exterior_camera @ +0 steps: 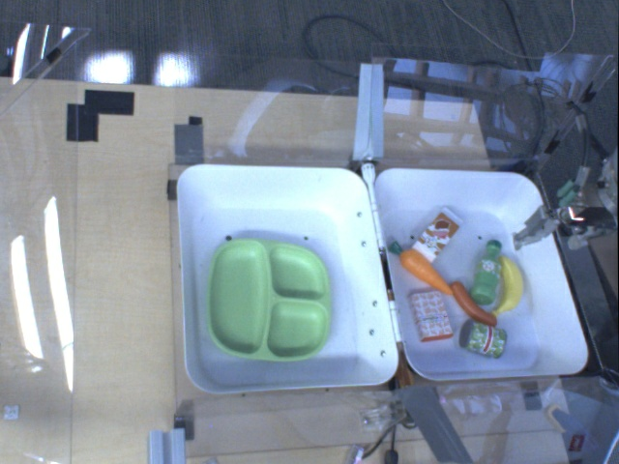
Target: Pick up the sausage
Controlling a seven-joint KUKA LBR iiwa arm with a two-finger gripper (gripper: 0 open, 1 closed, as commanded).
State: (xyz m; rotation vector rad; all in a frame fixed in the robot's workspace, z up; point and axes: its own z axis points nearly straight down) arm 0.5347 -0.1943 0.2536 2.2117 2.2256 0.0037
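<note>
The sausage (473,304), a short reddish-brown link, lies in the right bin (556,351). It sits between an orange carrot (425,269) on its left and a green bottle (486,274) on its right, touching or nearly touching both. My gripper (533,231) is at the bin's right rim, above and to the right of the sausage and well apart from it. Nothing shows in its grasp.
The right bin also holds a banana (512,284), a green can (483,339), a waffle-patterned pack (430,315) and a small carton (439,234). A green divided plate (270,299) lies in the left bin (193,259). Cables hang at the back right.
</note>
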